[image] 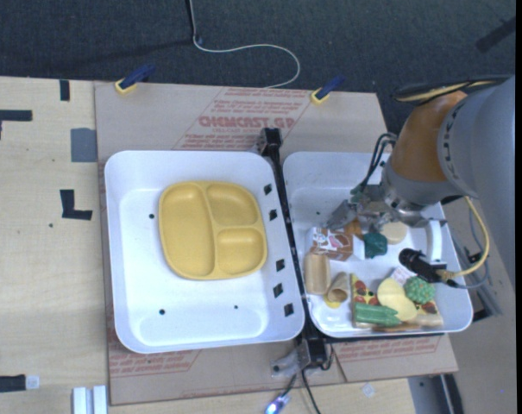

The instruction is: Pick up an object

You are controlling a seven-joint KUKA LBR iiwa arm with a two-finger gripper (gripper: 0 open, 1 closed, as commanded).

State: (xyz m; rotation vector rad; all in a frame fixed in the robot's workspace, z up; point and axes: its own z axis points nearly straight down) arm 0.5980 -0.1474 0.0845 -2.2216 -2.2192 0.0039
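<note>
My gripper point(350, 217) is low in the right bin point(321, 176), over the upper part of a pile of toy food. Just below it lie a small brown piece point(355, 228) and a red-and-white packet point(332, 244). To its right sit a teal piece point(375, 245) and a pale round piece point(395, 231). Nearer the front edge are a tan bun point(317, 272), a tan roll point(336, 294), a pizza slice point(361, 292), a yellow lemon point(395, 299), a green broccoli point(421, 290) and a green pickle point(376, 316). Nothing can be made out in the gripper's grasp.
The left bin point(133, 231) holds a yellow divided plate point(213, 228). Both bins rest on brown cardboard point(235, 119). A black divider point(279, 222) runs between them. The grey arm with its orange band point(420, 145) covers the right bin's far right corner.
</note>
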